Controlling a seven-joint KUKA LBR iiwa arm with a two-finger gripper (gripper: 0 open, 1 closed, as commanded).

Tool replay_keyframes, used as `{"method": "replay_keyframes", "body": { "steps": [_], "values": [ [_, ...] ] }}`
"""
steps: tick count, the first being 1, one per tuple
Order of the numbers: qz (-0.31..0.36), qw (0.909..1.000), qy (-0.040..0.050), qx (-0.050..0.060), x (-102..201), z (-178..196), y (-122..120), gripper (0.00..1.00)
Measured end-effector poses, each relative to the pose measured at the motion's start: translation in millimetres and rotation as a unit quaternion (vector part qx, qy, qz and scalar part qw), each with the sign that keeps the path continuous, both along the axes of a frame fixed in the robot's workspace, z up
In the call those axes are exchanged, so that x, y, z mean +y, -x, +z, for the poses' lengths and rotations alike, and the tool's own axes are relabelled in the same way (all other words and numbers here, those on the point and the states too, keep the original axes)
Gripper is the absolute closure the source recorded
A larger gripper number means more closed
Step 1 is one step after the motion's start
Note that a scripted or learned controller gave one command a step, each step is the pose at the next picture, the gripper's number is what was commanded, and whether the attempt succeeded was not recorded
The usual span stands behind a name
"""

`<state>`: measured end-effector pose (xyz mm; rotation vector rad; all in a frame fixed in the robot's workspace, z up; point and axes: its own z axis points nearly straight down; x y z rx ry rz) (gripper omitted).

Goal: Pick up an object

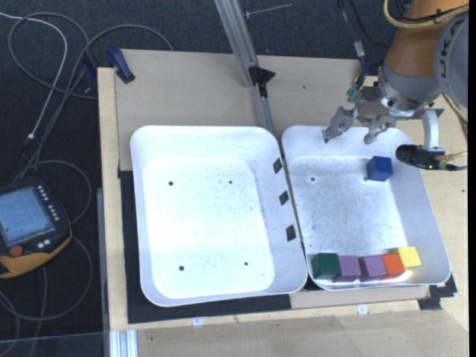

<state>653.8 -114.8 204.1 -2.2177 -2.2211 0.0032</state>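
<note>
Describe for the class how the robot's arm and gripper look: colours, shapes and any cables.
The arm is rounded, with a grey casing and a broad orange band above the wrist. Yellowish cable loops over its top, and a thin dark cable runs beside it. The gripper is grey metal with two slim fingers, and small green parts sit near its base.

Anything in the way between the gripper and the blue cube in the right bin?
Nothing visible does. The gripper hangs over the far end of the right bin, its fingers spread and holding nothing. The blue cube sits alone just nearer the camera, with bare bin floor around it. The other blocks line the near wall.
</note>
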Motion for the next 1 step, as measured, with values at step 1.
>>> {"method": "replay_keyframes", "body": {
  "steps": [1],
  "values": [
    [-0.003, 1.0, 0.0035, -0.007, -65.4, 76.0, 0.7, 0.0]
  ]
}}
